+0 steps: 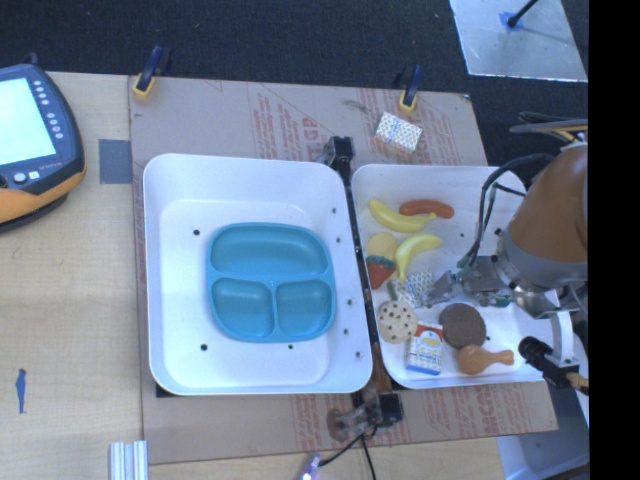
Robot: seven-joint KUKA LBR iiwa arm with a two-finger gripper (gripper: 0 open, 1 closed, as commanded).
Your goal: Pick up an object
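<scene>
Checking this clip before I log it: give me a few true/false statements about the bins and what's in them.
1. The blue tray lies in the left bin. True.
2. The toy food is piled in the left bin. False: it lies in the right bin.
3. Two bananas lie near the sausage. True.
4. The cookie sits on the blue tray. False: it is in the right bin, beside the carton.
5. The drumstick lies near the right bin's front edge. True.
</scene>
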